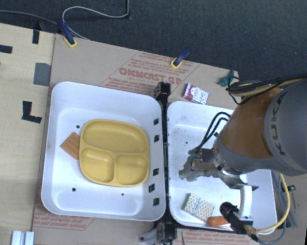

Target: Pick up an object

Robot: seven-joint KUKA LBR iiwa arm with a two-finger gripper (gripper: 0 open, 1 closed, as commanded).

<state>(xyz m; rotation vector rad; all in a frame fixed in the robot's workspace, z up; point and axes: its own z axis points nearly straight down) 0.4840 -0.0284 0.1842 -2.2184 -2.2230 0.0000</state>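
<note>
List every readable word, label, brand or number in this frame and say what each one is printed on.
"CHEMCAST GP": red print on the brown board under the bins, readable though soft.
Smaller red lines below it: too blurred to read.
"KU": the letters showing on the grey arm.
Small red packet behind the right bin: print unreadable.
Patterned packet in the right bin: unreadable.

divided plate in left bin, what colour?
Yellow. The divided plate lies in the left bin; the camera view shows it clearly.
</note>
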